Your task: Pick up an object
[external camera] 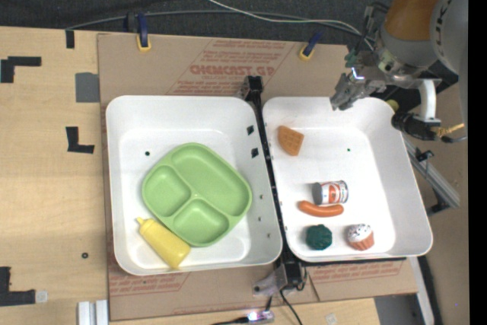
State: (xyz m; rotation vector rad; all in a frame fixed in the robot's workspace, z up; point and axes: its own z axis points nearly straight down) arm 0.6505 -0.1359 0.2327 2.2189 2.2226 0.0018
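Observation:
The right bin holds several small items: an orange-brown bread piece near its upper left, a small can lying on its side, a red hot dog just below it, a dark green broccoli-like lump and a cupcake near the front wall. My gripper hangs over the bin's far right corner, well above and right of the bread, with nothing seen between its fingers.
The left bin contains a green divided plate and a yellow mustard bottle at its front left. Cables run across the cardboard behind the bins. A black divider clip sits between the bins.

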